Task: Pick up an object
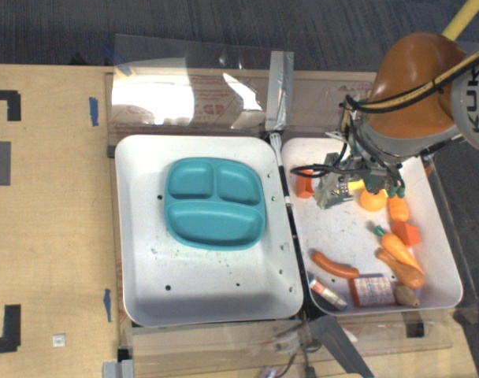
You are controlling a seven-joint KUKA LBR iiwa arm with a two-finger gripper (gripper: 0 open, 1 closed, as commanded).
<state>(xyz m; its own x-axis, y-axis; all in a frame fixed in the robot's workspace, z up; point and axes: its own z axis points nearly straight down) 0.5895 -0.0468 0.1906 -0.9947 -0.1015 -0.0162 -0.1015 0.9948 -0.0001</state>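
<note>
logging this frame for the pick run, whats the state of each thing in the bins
teal divided plate: flat, upright, in the left bin
claw: low over the right bin, near its upper end
sausage: lying flat
carrots: lying by the right wall
small can: on its side
orange ball: resting beside the claw

Two white bins [137,290]; one teal divided plate [216,203]; two carrots [402,260]; one sausage [334,265]; one small can [373,291].
</note>
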